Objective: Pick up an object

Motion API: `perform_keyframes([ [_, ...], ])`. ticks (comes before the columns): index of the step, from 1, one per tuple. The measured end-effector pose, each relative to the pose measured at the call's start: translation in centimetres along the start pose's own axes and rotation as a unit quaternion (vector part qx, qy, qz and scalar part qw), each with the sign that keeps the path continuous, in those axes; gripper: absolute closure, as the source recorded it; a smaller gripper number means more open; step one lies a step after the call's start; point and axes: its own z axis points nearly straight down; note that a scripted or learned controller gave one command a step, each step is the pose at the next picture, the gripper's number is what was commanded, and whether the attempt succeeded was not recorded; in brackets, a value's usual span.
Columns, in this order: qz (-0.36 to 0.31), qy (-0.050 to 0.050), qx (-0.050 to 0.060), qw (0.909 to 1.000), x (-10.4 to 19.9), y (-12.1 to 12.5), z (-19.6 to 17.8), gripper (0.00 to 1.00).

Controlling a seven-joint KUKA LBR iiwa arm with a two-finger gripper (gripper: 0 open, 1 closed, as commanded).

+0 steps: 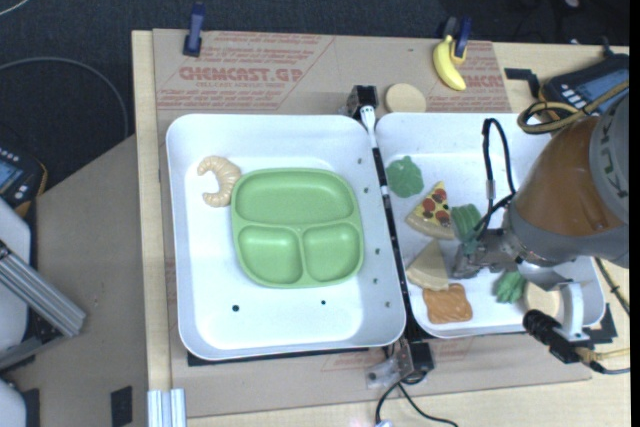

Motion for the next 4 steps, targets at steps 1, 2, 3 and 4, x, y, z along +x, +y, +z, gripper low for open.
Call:
perform_keyframes([
  [1,-0.001,0.0,-0.001,1.0,1.3,0.1,0.0,1.0],
  [2,0.002,-0.003,-0.002,1.0,-4.1,0.1,0.0,1.0],
  [3,-0.001,0.0,0.0,1.0,0.5,0.1,0.0,1.0],
  [4,0.001,-0.004,-0.003,1.0,1.9,0.1,-0.1,1.0],
])
